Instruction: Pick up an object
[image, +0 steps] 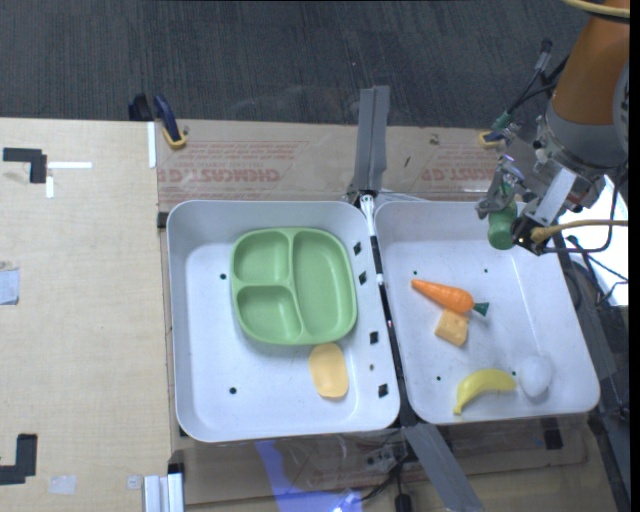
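Carrot (443, 294) in right bin (520, 320), orange wedge (452, 329) just beside; banana (483, 386) and white ball (536, 376) near. Jaws over the far rim, by a green piece (499, 230); open or closed cannot be told.

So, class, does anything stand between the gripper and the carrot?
No: bare right bin floor lies between the gripper and the carrot. A small green thing sits at the gripper's tip; whether it is held, I cannot tell.

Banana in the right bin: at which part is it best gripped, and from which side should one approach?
Probably at the middle of its curve, from straight above, closing across the narrow width. The banana lies flat; the round white thing crowds its right end and the bin's front wall is close, so side approaches look blocked.
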